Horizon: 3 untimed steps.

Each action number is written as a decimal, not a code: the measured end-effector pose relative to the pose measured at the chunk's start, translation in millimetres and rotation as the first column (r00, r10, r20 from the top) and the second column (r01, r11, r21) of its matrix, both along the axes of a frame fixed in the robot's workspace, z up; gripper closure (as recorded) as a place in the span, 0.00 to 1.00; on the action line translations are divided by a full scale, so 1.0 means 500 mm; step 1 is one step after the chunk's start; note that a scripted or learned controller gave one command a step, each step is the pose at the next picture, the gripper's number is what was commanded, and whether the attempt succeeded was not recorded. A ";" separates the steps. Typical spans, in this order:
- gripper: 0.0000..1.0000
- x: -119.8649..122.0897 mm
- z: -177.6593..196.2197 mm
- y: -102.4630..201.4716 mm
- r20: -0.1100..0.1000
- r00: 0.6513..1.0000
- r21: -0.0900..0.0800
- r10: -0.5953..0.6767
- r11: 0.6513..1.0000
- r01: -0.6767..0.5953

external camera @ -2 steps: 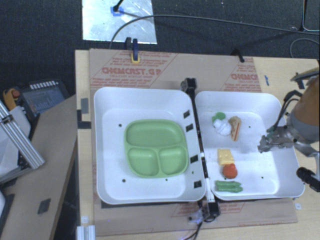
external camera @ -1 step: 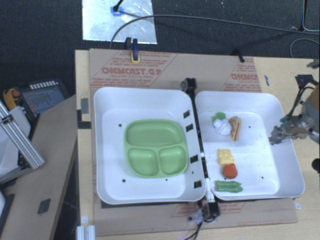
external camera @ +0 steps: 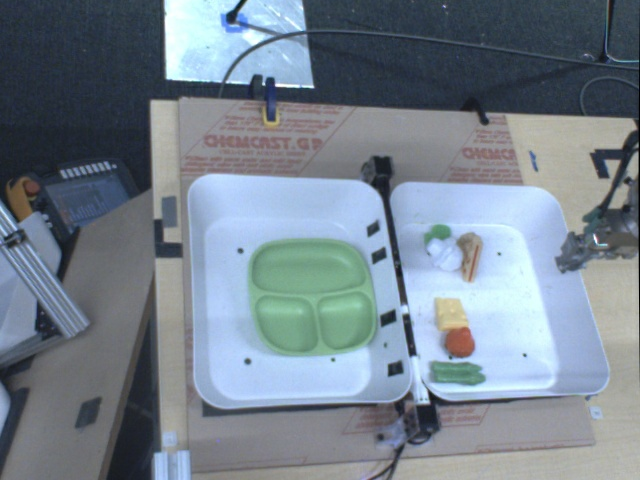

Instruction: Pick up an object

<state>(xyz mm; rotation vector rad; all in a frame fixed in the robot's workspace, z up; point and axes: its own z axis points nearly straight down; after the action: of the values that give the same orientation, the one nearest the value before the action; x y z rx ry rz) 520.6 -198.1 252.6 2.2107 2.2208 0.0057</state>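
In the right bin (external camera: 540,208) lie several small toy foods. A green and white piece (external camera: 439,245) rests beside a tan cone-shaped piece (external camera: 471,254) near the bin's back left. Closer to the front sit a yellow block (external camera: 451,313), a red round piece (external camera: 459,342) and a green pod (external camera: 457,372). My gripper (external camera: 575,252) hovers over the right rim of this bin, well to the right of all the foods, with nothing seen in it.
The left bin (external camera: 220,208) holds a green divided plate (external camera: 309,295). A black hinge strip (external camera: 390,268) runs between the bins. Cables (external camera: 420,38) cross the dark floor behind the bench. A control pendant (external camera: 85,198) sits at the left.
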 end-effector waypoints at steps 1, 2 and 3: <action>1.00 -0.016 -0.016 0.098 -0.007 1.000 0.005 0.004 1.000 -0.004; 1.00 -0.012 -0.041 0.206 -0.006 1.000 0.005 0.005 1.000 -0.005; 1.00 -0.009 -0.062 0.323 -0.007 1.000 0.006 0.006 1.000 -0.006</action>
<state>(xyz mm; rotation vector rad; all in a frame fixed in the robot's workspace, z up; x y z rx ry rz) 516.1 -36.7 221.5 2.2106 2.2339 0.0043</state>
